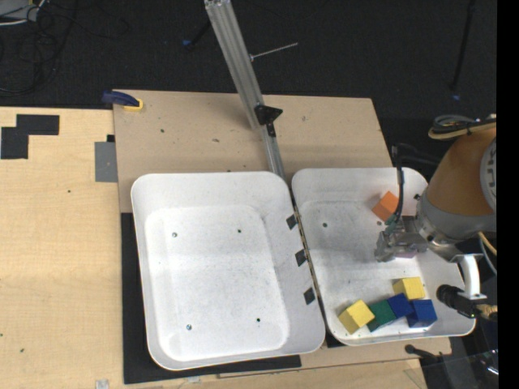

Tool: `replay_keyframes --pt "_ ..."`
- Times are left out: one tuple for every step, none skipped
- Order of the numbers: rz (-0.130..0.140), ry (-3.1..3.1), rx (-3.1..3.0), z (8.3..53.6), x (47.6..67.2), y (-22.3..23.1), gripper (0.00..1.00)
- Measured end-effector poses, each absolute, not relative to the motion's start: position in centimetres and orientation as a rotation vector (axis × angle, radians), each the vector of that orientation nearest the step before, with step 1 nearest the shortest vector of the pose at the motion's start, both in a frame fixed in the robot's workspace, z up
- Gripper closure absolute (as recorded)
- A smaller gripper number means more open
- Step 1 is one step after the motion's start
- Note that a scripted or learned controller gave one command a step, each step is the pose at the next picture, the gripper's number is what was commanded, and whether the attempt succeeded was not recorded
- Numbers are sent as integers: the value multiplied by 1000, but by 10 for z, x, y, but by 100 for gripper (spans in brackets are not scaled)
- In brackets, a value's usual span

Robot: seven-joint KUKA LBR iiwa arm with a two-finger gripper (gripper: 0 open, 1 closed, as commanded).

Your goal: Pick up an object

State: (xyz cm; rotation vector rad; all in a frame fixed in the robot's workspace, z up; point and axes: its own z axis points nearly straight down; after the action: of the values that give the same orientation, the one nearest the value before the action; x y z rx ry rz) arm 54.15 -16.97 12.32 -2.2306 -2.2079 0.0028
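Observation:
My gripper (391, 244) hangs low over the right bin (340, 217), near its right side. An orange block (386, 205) lies just above and left of the gripper, close to it but apart from its tips. Along the bin's front edge sit a yellow block (355, 315), a green block (379, 312), two blue blocks (409, 309) and a second yellow block (410, 287). The fingers are small and dark against the bin floor.
The left bin (162, 209) lies beside the right one, joined by black clips (300, 258). A slanted aluminium rail (240, 63) rises behind the bins. The arm's orange band (458, 177) and grey wrist fill the right edge.

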Motion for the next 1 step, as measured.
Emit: replay_keyframes --pt "-2 -2214 -2233 183 535 -174 100"
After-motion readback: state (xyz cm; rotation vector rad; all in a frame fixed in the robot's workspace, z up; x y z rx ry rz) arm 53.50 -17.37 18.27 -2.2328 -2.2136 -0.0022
